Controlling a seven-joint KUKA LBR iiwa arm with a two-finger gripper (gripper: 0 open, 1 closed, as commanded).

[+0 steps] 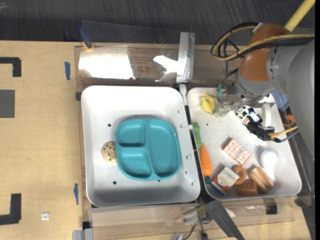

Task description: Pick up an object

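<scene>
gripper [223, 100] low in right bin [290, 181], far-left corner | right beside yellow toy [208, 103] | jaws: honestly can't tell

The arm [295, 59] is cut off by the right edge and covers the far right corner of the right bin [295, 181]. The hand [226, 100] is blurred beside a yellow object [208, 103]. The teal tray [148, 148] hides part of the cookie [108, 152].

A teal divided plate [148, 148] lay in the left bin [95, 101], a cookie [108, 151] beside it; the gripper [223, 100] hung near a yellow toy [208, 103] in the right bin [287, 176].
</scene>
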